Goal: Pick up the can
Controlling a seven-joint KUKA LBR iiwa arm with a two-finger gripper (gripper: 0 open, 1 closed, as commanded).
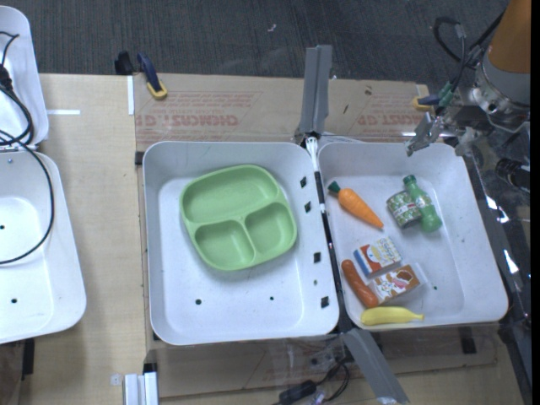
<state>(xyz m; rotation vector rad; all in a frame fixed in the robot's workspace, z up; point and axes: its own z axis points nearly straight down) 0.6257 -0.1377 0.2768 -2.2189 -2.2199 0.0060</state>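
The pale wooden counter (101, 108) carries two shallow white plastic bins side by side. The left white bin (169, 302) holds a light green plastic plate with three compartments (239, 217), lying flat near the bin's middle and tilted toward its far left corner. The right white bin (472, 285) holds the smaller things.

The grey arm with its orange band (513, 36) reaches in over the right bin's far right corner, partly cut off by the picture's edge. Its gripper (426, 135) hangs above the far rim of that bin, touching nothing. It is a small dark tangle against the cables, and I cannot tell whether it is released or clenched.

The short can with a green and white label (404, 210) lies on its side in the far right part of the right bin, touching a green plastic bottle (423, 205) just beyond it. An orange toy carrot (358, 207) lies near the bin's far left corner. Toward the near edge sit a small white and blue carton (377, 256) and a brown carton (396, 283), with a red-orange sausage-shaped toy (359, 283) to their left. A yellow toy banana (391, 315) lies against the near rim.
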